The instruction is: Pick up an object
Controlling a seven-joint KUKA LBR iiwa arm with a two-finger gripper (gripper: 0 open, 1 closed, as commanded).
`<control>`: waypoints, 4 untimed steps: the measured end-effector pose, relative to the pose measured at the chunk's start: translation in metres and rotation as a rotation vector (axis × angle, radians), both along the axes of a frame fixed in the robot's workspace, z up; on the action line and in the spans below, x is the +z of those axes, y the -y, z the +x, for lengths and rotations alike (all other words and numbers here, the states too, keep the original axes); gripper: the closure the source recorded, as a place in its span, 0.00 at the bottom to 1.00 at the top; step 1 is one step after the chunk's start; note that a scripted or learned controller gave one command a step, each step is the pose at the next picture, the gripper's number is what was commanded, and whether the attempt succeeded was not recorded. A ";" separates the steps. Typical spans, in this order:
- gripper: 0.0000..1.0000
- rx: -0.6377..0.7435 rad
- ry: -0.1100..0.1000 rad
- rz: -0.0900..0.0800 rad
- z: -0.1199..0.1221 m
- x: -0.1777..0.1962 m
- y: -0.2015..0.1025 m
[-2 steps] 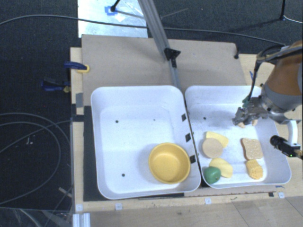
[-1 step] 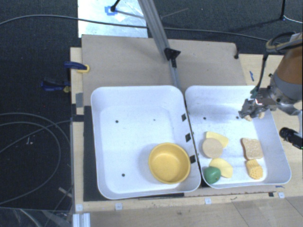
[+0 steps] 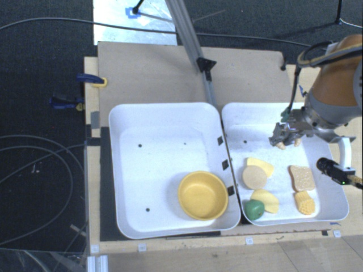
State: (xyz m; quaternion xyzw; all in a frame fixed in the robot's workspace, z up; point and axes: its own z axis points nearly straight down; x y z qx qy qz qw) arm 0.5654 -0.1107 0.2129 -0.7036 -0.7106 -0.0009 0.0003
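My gripper (image 3: 283,136) hangs low over the upper middle of the right bin (image 3: 249,118), on the grey arm with the orange band (image 3: 340,78). A small tan bit (image 3: 280,146) shows at its lower edge; what it is I cannot make out. Below it in the same bin lie a yellow wedge (image 3: 262,165), a round beige disc (image 3: 254,178), a pale yellow piece (image 3: 269,200), a green item (image 3: 254,210), a bread slice (image 3: 302,177) and a yellow waffle-like piece (image 3: 305,203). All of these rest apart from the gripper. A yellow bowl (image 3: 203,195) sits in the left bin (image 3: 153,129).
A slanted grey pole (image 3: 187,27) with a black clamp (image 3: 205,66) crosses the back of the bench above the bins' shared wall. A black fitting (image 3: 332,170) on the arm overhangs the right bin's right rim. Blue and yellow clamps (image 3: 85,89) sit at the bench's left edge.
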 end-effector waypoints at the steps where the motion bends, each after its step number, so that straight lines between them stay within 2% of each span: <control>1: 1.00 0.000 0.001 0.000 0.005 -0.002 -0.047; 4: 1.00 0.000 0.000 0.001 -0.007 0.005 -0.190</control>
